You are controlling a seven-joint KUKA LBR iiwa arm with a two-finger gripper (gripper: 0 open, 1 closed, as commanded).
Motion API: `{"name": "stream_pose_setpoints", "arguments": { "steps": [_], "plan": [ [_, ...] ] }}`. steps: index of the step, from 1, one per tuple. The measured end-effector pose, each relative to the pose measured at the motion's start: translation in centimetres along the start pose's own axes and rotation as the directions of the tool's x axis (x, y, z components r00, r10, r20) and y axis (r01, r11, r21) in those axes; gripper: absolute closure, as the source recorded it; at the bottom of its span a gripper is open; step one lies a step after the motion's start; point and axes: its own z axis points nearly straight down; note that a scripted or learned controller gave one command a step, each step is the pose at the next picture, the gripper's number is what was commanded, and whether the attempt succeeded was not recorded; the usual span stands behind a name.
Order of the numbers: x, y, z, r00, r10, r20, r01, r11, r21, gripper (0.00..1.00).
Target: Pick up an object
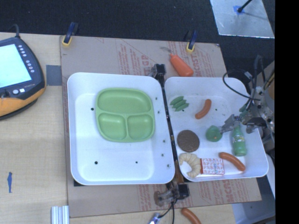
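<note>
Down at the right edge of the frame, the gripper sits low over the right bin, its dark fingers spread apart, one reaching toward the green pepper, the other by the green bottle. Nothing sits between those fingers that can be made out, though the bottle's top lies right under them. The bottle lies in the bin's right part, just above an orange sausage. Left of the pepper rests a brown round patty; below it a croissant touches a small red-and-white box. Higher up lie green beans and a second sausage. The left bin carries a green divided plate. An orange carrot lies on the tabletop above the bins, and a tablet sits at far left.
</note>
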Motion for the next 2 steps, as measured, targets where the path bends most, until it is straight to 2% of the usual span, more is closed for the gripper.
{"name": "stream_pose_setpoints", "arguments": {
  "steps": [1,2],
  "plan": [
    [-4.0,-0.8,9.6,1.0,-0.001,0.002,0.001,1.0,0.001,0.0],
    [-4.0,-0.7,8.6,1.0,-0.006,0.003,0.006,1.0,0.001,1.0]
  ]
}}
